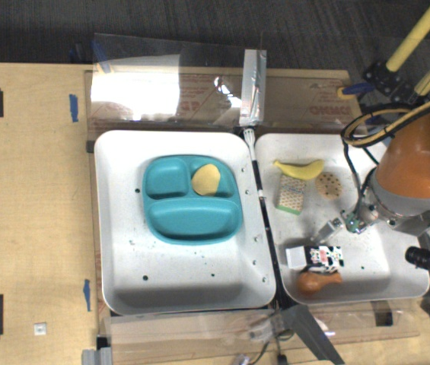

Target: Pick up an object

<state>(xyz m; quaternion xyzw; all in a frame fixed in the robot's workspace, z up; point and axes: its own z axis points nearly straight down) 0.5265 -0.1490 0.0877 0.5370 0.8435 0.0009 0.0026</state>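
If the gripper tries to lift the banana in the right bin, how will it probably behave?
The banana looks curved and smooth, so it may rock or turn when pushed. It appears small, probably a light toy. It lies near the right bin's far wall, apart from the cookie, so a grasp from above seems free.

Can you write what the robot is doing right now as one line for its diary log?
end effector: over right bin | grip: unclear | nearest: black-and-white box | banana: untouched
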